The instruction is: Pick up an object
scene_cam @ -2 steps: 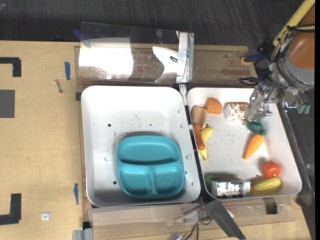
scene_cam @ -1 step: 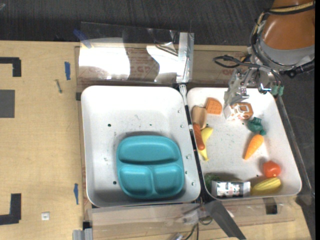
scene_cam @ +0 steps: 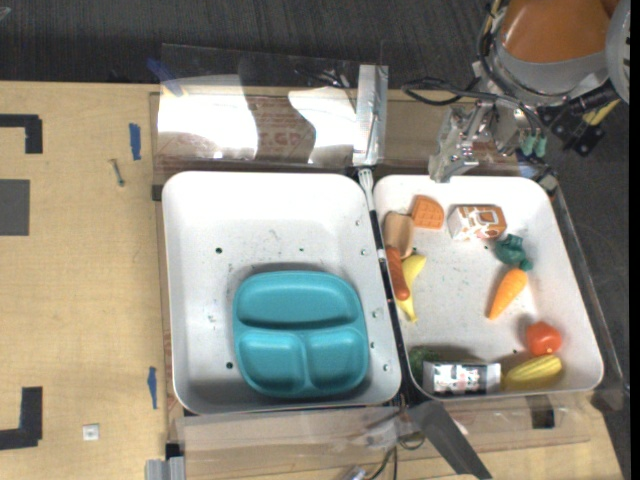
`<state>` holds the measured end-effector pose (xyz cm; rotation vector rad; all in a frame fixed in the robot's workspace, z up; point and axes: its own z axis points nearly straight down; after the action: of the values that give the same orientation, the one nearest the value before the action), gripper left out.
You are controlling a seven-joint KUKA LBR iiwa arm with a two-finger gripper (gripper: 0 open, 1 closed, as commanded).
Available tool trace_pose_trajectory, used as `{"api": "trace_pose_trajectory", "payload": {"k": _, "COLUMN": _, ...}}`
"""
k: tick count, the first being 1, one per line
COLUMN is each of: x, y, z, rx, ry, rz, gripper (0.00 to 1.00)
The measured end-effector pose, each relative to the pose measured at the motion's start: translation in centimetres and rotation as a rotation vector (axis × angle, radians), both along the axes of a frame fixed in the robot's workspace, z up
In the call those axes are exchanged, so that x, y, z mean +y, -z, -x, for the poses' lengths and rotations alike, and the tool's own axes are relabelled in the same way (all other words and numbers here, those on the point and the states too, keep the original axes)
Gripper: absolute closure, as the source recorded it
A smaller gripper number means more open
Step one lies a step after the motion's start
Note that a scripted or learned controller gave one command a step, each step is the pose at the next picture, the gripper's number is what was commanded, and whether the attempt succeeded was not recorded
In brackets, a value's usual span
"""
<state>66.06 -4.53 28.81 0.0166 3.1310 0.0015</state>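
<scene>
Straight below the end effector (scene_cam: 452, 164): a shallow white bin (scene_cam: 571, 230), its far rim just under it. Left of that, touching along a shared edge: a 2nd white bin (scene_cam: 200, 196), speckled with small dark marks. Inside this bin, well down-left of the end effector: a teal tray (scene_cam: 300, 333) with 3 compartments, lying flat near the front wall. Level with the end effector and to its left: an upright metal strip (scene_cam: 370, 113) and a glary clear sheet (scene_cam: 250, 118). Far left: tan tabletop (scene_cam: 70, 288) with black tape corners (scene_cam: 26, 134) and short blue tape strips (scene_cam: 134, 140). Beyond, up-left: dark floor (scene_cam: 250, 8).
</scene>
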Motion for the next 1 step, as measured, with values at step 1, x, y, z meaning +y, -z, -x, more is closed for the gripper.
{"api": "trace_pose_trajectory", "payload": {"k": 1, "x": -0.03, "y": -1.29, "z": -0.19, "rx": -0.012, "ry": 0.000, "rz": 0.000, "gripper": 1.00}}
